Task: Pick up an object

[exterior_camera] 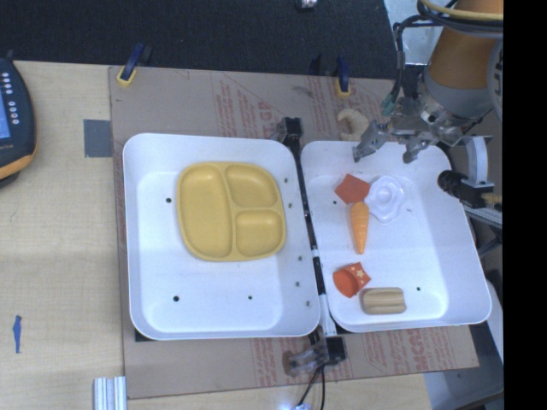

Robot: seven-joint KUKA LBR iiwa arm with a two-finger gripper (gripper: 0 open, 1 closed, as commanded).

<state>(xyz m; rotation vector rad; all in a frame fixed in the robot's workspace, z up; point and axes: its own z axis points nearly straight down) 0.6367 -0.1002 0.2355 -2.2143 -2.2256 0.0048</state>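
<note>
Camera view shows the two-finger gripper (391, 146) spread open and empty above the right white bin (444, 263), poised over the orange plastic carrot (360, 226) lying mid-bin, presumably for a downward grasp.

Light wood tabletop (60, 254) under brown cardboard sheet (214, 101); black mat (171, 11) at far edge; blue clamps (132, 62) pinning cardboard.
</note>
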